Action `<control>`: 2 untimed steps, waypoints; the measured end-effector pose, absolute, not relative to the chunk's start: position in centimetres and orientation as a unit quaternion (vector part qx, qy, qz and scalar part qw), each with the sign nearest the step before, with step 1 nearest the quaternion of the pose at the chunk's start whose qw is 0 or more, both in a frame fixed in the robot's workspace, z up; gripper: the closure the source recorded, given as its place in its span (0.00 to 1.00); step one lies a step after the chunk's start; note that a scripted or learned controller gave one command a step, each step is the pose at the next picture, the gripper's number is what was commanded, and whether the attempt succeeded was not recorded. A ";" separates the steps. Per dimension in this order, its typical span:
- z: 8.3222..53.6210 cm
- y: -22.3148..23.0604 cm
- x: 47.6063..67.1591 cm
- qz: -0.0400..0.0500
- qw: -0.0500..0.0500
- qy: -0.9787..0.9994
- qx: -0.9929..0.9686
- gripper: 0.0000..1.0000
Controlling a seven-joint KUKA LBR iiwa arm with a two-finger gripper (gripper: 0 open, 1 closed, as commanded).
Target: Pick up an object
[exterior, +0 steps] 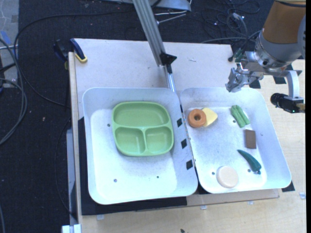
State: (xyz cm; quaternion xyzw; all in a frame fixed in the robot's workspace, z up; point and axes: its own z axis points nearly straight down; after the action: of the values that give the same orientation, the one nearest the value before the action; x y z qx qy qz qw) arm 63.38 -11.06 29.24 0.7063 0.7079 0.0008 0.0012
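Looking down, you see the gripper (236, 83) hanging over the right bin's (272, 130) far edge, nothing between its fingers; whether they are apart, you cannot tell. Inside lie an orange ring (196, 118) touching a yellow piece (210, 116), green stalks (239, 115), a brown block (250, 139), a teal pepper (250, 161) and a cream disc (227, 176). The left bin (97, 178) holds a green divided tray (143, 128). No writing is readable.
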 end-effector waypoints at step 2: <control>27.7 -0.4 63.4 0.000 0.000 0.709 0.705 1.00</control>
State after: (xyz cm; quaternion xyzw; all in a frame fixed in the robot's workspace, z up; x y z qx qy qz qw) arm 63.36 -0.36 27.71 0.7048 0.7094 0.0004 0.0001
